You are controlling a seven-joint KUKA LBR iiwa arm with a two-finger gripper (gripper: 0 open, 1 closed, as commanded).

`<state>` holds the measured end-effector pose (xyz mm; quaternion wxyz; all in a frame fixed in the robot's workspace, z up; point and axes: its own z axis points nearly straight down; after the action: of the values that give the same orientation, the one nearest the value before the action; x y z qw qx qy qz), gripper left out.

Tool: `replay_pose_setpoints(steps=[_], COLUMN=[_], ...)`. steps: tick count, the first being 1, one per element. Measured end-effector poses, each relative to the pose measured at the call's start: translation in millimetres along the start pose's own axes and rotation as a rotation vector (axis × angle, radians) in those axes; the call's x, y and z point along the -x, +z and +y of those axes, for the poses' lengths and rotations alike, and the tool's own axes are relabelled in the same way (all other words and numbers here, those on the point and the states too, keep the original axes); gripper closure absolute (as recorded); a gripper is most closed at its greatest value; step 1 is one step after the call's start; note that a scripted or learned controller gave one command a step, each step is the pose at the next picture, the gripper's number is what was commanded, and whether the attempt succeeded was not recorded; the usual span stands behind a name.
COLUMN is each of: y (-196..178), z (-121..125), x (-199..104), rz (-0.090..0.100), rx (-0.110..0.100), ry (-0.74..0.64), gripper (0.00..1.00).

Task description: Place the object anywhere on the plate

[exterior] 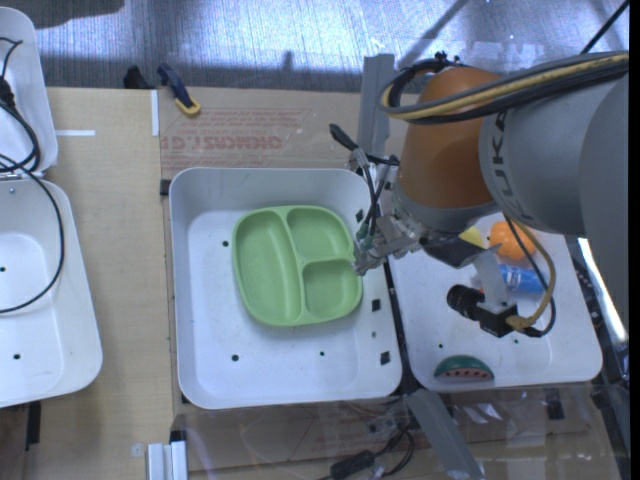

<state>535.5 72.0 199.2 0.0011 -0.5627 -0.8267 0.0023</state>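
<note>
My claw (372, 248) hangs over the seam between the two white bins, right at the right-hand edge of the green plate (297, 265). From this slanted overhead view I cannot tell how my claw is set, and I see nothing gripped in it.

The plate is a pale green, three-compartment dish lying flat in the left bin (200, 298), a little tilted, with one long compartment on its left side and two smaller ones on its right. All three compartments are bare.

My orange wrist band (450, 138) and grey arm cover much of the right bin (560, 368). Past my arm I see an orange object (510, 240) near that bin's far right side, with something blue (528, 278) just beside it; both are partly hidden. A watermelon-slice toy (464, 371), green rind and red flesh, lies at the bin's near edge, well apart from the plate. A black cable fitting (485, 310) dangles from my wrist above the bin floor.

On the brown table (110, 268) behind the bins lies a small blue and yellow clamp (178, 90).
</note>
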Motion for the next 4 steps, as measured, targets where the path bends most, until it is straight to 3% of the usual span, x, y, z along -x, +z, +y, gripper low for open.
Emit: replay_pose_setpoints(steps=[1,2,3,4], y=[0,-8,-8,-16], z=[0,0,0,0], x=[0,2,2,5], rz=[0.000,-0.001,-0.001,-0.002], rx=[0.000,-0.001,-0.002,-0.003], ry=[0.001,0.005,0.005,0.008], gripper=[0.00,1.00,0.00,1.00])
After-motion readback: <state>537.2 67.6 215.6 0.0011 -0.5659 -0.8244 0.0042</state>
